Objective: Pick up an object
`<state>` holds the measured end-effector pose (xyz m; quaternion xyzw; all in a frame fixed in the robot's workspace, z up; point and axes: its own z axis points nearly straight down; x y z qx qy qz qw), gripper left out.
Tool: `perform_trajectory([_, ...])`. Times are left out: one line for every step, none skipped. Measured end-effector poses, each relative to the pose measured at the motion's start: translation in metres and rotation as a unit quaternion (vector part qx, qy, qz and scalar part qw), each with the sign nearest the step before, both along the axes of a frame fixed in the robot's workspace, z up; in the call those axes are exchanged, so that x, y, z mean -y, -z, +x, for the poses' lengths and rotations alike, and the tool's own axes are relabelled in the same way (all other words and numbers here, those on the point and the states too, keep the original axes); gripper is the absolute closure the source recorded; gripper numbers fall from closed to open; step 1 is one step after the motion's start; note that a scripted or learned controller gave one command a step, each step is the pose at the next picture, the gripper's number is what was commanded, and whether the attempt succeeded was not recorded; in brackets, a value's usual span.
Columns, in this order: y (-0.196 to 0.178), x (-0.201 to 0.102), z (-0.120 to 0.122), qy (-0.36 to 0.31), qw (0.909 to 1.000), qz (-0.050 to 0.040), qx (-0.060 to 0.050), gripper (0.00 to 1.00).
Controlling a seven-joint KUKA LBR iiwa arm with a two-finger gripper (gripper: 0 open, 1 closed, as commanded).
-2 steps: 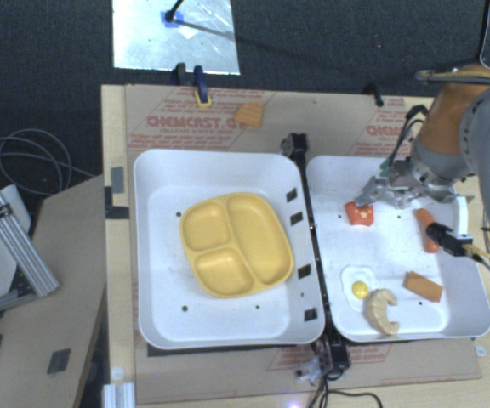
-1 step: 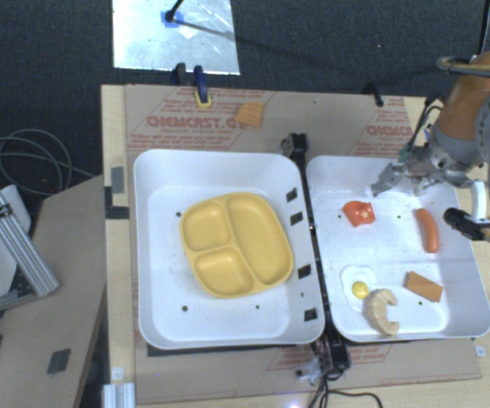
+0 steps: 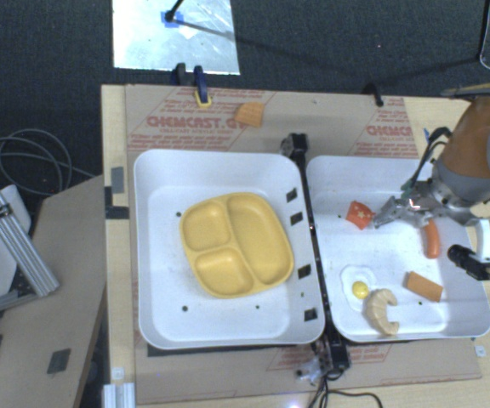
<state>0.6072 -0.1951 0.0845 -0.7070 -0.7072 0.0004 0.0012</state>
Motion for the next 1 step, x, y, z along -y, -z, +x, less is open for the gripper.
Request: perform_trajectory([-0.0399, 0.0114, 0.0656, -0.003, 1.0000, -0.0025, 0.007, 0.00])
